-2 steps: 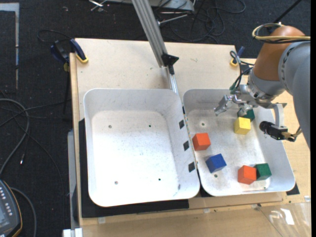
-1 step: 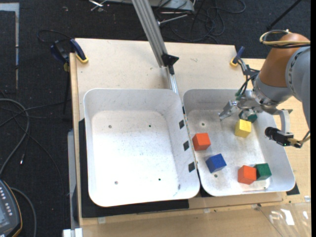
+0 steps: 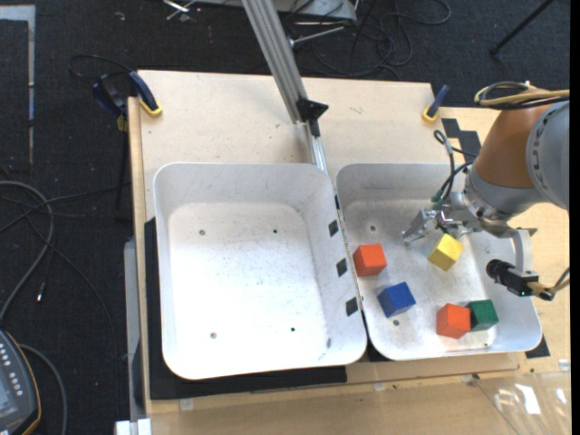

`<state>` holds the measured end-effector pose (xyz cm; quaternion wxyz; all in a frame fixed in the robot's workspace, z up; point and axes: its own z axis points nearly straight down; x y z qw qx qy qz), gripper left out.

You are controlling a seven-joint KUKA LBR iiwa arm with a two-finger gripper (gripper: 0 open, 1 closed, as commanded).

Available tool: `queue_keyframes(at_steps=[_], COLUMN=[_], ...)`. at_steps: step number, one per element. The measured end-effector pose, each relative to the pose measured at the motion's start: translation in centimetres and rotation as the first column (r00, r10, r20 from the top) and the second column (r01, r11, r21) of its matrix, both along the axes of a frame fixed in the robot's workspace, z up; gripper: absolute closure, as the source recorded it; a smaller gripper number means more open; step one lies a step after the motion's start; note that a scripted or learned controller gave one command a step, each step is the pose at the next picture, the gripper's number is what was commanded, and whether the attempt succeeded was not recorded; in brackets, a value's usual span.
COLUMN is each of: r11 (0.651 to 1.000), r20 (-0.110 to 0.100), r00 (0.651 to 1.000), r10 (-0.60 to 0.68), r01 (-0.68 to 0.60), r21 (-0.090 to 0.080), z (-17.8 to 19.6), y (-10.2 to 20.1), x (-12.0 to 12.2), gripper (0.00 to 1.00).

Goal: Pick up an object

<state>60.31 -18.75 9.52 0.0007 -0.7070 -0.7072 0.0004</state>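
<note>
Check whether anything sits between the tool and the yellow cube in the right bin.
Nothing visible does. The tool is right beside the yellow cube, at its upper edge. The orange cube and blue cube lie off to the side.

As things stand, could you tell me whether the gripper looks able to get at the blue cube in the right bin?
Probably yes. The blue cube lies apart from the orange cube with open floor around it, and the gripper hovers in the same bin beside the yellow cube.

Arm (image 3: 535, 152) cut off at right edge, hand (image 3: 433, 227) fingers indistinct
</note>
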Motion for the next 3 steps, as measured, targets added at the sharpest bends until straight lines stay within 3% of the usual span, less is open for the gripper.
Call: queue_keyframes(at_steps=[1,2,3], r11=[1.0,1.0,1.0], r20=[0.003,0.005,0.012], r00=[1.0,1.0,1.0], r10=[-0.002,-0.001,0.007], r01=[0.002,0.001,-0.007], r21=[-0.002,-0.002,-0.002], z=[0.1,1.1,8.0], y=[0.1,0.2,4.0], x=[-3.8,-3.6,1.0], gripper=[0.0,1.0,1.0])
